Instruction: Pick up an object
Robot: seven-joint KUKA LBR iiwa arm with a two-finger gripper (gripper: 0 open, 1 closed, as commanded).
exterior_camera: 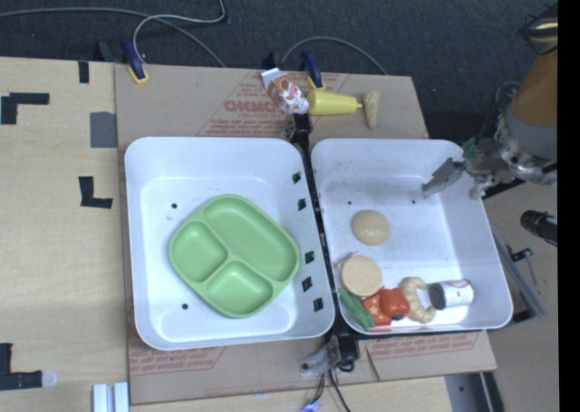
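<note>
Your gripper [450,175] hangs over the right bin's [471,220] far right part; whether it is released or clenched cannot be told. The objects lie apart from it: a pile [403,297] of toy foods and a white bottle [450,295] crowds the near edge, and a round beige piece [370,226] sits mid-bin. Bare floor separates these from the gripper. The left bin [149,220] holds a green divided plate [234,253].
</note>
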